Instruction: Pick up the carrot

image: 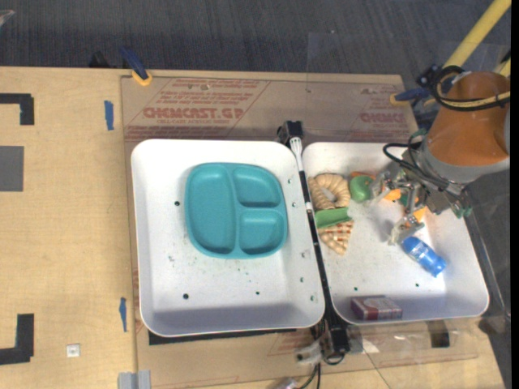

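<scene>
Floor: dark grey carpet [243, 23] beyond the desk.
Desk: pale wood [65, 217], black tape marks [20, 108], blue clamp [134, 63].

The arm [469, 128] ended in a broad orange band, rounded like a collar, with a grey ring just beneath it. Black cables looped over the top of the orange part and curled down its left side. Below sat a dark, cluttered gripper [418, 194] of metal parts, with small orange and green touches.
</scene>
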You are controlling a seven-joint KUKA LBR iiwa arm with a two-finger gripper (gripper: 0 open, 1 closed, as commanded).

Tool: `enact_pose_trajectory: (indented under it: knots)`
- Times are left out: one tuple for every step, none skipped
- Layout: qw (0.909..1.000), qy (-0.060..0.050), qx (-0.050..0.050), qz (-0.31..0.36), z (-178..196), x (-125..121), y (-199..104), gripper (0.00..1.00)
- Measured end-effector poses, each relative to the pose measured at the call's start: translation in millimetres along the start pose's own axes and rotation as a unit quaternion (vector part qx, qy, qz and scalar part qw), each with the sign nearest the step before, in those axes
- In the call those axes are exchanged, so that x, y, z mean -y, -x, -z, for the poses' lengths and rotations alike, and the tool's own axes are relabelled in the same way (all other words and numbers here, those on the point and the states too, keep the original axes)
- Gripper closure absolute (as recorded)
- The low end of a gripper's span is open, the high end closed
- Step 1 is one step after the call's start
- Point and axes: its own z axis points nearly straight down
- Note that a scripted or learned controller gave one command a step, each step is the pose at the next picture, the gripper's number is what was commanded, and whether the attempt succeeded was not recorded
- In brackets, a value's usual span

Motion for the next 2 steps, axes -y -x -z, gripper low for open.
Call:
enact_pose_trajectory:
  knots:
    - [0.9992, 0.003, -0.007, -0.038, -14, 20, -18, 0.00]
    - [0.9993, -0.001, 0.001, -0.038, 1, 21, -12, 1.00]
